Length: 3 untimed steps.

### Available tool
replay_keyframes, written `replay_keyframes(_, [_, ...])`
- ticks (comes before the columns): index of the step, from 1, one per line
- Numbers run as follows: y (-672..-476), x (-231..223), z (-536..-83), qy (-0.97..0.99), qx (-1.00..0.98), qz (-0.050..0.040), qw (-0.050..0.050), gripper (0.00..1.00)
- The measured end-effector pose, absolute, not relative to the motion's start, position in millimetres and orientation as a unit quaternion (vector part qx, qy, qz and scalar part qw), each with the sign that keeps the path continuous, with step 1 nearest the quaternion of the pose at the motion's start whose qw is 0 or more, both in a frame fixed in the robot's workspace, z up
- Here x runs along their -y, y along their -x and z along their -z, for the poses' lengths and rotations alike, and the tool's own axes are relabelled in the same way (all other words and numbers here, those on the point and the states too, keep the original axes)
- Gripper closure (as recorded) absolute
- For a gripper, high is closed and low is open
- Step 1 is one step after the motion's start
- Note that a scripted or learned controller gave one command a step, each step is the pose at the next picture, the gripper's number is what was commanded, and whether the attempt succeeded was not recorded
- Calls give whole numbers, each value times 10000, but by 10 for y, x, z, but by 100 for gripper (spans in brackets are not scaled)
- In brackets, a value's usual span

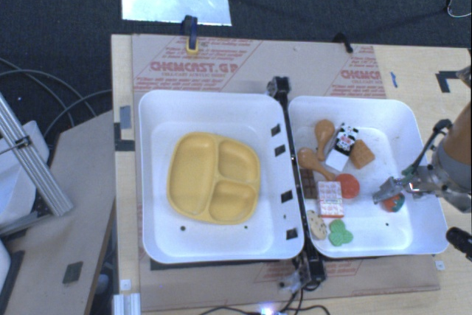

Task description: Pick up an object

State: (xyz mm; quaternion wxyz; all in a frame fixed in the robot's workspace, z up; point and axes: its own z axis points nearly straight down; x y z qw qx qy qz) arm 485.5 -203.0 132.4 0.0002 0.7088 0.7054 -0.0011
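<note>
The arm (451, 177) reaches in from the right edge, its grey wrist low over the right side of the right bin (420, 236). An orange stretch of the arm shows higher up at that edge. The gripper (391, 194) points left toward the bin's middle, tilted slightly down, close above the bin floor. A thin dark cable (426, 147) loops up from the wrist.

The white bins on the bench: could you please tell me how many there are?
2. The left bin holds a yellow divided tray; the right bin holds small toy items, with the claw over its right side.
</note>
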Motion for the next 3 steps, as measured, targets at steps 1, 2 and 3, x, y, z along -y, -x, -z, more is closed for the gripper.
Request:
replay_keyframes(1, [-4870, 2066, -1351, -7068, -7074, -4, 13, 0])
replay_keyframes(2, [-4868, 2062, -1260, -7069, -7073, -2, 3, 0])
replay_keyframes(3, [-4868, 2062, -1190, -7071, -7071, -3, 3, 0])
